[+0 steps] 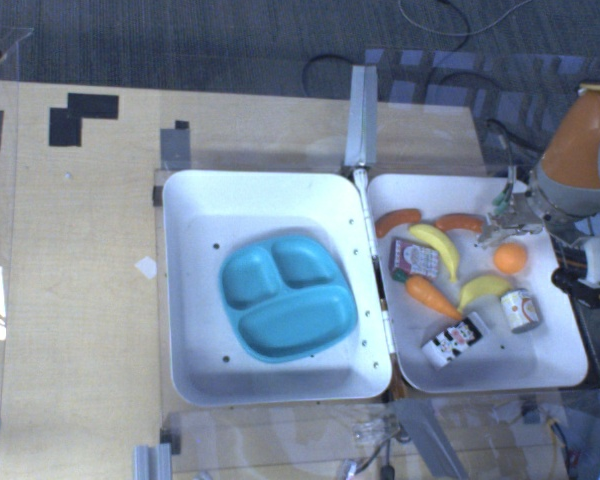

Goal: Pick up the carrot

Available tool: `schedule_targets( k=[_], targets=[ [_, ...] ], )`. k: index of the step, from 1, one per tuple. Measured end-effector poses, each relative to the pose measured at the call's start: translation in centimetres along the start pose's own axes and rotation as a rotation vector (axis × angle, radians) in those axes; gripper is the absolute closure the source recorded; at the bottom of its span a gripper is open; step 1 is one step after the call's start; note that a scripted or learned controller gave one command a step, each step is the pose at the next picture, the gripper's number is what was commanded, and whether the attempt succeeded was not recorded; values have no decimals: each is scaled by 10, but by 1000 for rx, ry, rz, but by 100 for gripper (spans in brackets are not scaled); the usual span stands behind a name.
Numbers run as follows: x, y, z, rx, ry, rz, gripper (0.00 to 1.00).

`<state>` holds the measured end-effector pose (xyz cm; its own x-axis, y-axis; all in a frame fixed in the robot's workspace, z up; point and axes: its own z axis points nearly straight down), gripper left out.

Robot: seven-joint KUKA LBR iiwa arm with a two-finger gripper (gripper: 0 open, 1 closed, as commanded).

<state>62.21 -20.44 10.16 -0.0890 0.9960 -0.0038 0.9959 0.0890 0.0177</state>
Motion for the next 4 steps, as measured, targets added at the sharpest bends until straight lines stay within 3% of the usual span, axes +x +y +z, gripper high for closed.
schedule_targets(
  k=[1,2,3,4],
  targets=[
    [0,3,-13,-8,-2,-2,100],
    [0,3,-13,-7,-2,-2,0],
    [2,-32,12,8,1,-78,0],
    [2,-29,-1,-2,-1,-79,100]
  ],
)
